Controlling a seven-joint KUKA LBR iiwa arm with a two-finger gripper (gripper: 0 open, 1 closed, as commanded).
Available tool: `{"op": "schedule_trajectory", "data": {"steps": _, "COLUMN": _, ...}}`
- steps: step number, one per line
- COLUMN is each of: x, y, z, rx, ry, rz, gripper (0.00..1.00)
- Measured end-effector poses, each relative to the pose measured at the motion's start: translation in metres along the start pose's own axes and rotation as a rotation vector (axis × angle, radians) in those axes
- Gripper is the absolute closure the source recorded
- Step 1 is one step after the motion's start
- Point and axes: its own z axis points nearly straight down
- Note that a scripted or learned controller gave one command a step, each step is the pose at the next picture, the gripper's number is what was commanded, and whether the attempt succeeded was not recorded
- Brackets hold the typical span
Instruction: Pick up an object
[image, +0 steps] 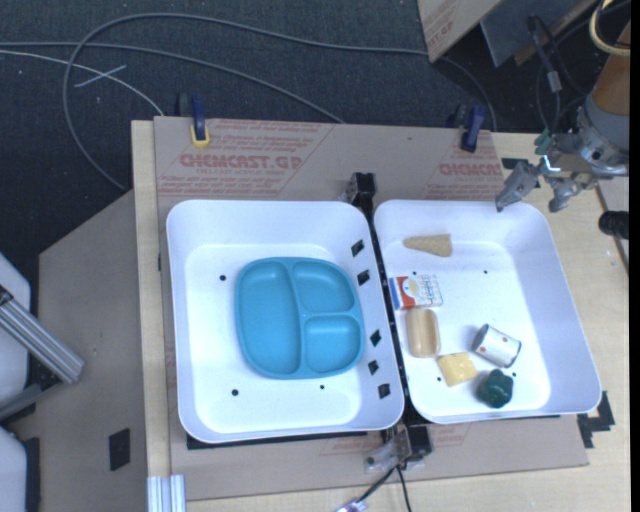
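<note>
1. Above the far right corner of the right bin (560, 260), my gripper (535, 190) hangs with its two fingers spread apart and nothing between them.
2. Two white bins sit side by side on the bench; the left bin (190, 300) carries one blue divided plate (298, 316) at its middle.
3. Six objects lie in the right bin, each one of a kind: a tan wedge (428, 244) near the far edge, a small red-and-white carton (414, 291) by the left wall, a tan oblong piece (422, 332) just below the carton, a yellow block (458, 368), a small can (496, 345) on its side, and a dark green lump (495, 388) at the near edge.
4. Yellow block, can and green lump crowd together towards the near right corner.
5. Bare floor shows along that bin's far right side, under my gripper, well apart from the cluster.
6. Two blue clamps (198, 120) grip the board's far edge.
</note>
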Motion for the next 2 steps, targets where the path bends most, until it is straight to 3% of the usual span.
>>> {"op": "schedule_trajectory", "data": {"steps": 2, "x": 0.009, "y": -0.001, "z": 0.103, "rx": 0.000, "ry": 0.000, "rz": 0.000, "gripper": 0.00}}
